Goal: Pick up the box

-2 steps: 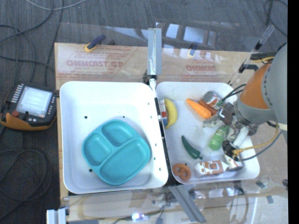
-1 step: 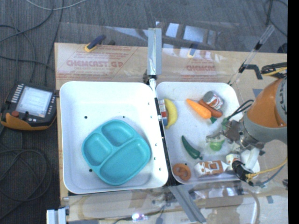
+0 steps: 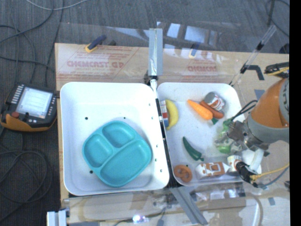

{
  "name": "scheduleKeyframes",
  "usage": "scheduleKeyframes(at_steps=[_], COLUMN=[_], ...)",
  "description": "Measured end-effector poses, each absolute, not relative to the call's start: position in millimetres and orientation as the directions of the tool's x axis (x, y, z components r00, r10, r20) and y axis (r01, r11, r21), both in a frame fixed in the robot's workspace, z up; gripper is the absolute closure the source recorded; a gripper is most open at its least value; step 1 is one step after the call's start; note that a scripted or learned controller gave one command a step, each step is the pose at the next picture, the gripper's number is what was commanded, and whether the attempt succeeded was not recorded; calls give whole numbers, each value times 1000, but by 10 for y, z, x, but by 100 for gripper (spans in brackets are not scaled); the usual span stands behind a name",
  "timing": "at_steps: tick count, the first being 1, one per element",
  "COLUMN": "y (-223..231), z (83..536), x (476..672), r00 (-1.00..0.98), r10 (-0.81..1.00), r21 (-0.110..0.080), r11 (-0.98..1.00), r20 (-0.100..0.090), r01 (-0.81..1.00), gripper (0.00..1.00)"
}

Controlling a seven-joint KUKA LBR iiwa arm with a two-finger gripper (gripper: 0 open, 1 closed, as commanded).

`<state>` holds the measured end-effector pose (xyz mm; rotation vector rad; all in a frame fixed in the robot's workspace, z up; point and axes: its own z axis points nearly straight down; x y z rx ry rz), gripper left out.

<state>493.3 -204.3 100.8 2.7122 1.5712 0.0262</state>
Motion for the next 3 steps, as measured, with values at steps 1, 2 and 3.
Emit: scheduleKeyframes(at_steps=[1, 2, 3], y=[-2030, -1379, -1387], z=[1084, 1638, 1639], x=[4930, 5459, 5456], r00=[496, 508, 509], r10=[868, 861, 861], r21=[10, -4, -3], r11=[-496, -508, -509], r20=[11, -3, -4], r01=[868, 861, 861], gripper=[100, 100, 0])
